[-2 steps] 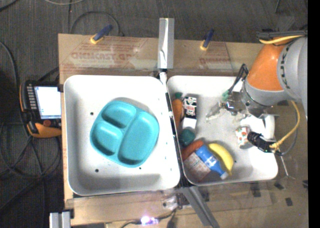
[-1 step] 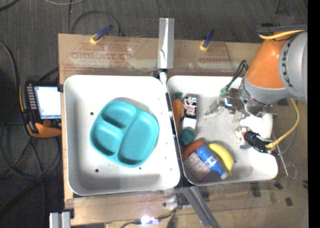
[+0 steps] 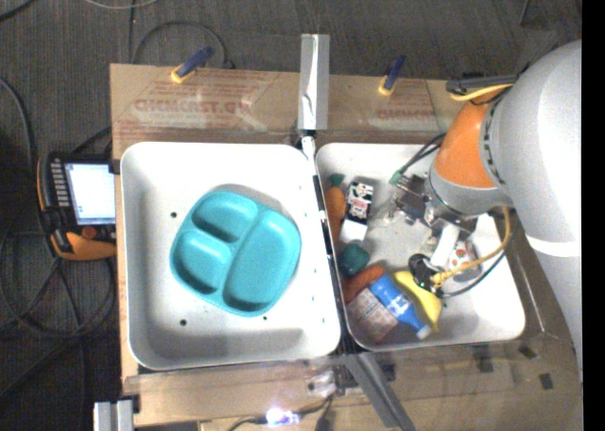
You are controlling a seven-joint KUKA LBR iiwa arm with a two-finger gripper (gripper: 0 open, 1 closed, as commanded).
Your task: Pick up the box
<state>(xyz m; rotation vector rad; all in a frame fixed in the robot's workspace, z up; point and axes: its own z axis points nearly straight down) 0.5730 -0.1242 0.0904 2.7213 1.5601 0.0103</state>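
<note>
The box [image 3: 358,199] is small, black and white with a red mark. It stands in the right bin [image 3: 501,320] near its upper left, beside an orange carrot [image 3: 336,204]. My gripper [image 3: 406,200] hangs over the same bin, just right of the box and a short gap from it. Above the gripper rises the grey wrist with its orange band. Nothing shows held in the gripper.
A teal divided plate [image 3: 236,249] lies in the left bin [image 3: 142,325]. In the right bin's lower part lie a teal object [image 3: 354,257], an orange piece [image 3: 364,280], a blue-labelled bottle [image 3: 389,311] and a yellow banana [image 3: 423,294].
</note>
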